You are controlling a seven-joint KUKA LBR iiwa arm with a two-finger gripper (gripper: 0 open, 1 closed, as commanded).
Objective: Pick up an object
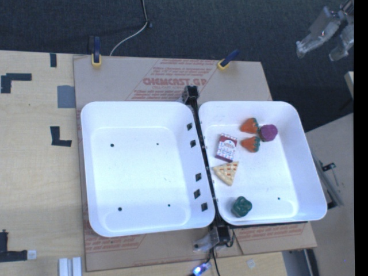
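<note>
While the pincer (325,36) hangs off past the right white plastic bin (287,171), state unreadable, I'd target the isolated round green toy (241,206), descending straight.

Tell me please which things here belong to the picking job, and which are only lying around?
Belong to the job:
- gripper, up at the top right, away from the bins
- right bin
- two orange-red toys
- purple toy
- small red box
- yellow wedge
- green toy

Just lying about:
- left bin
- two clamps
- cable
</note>
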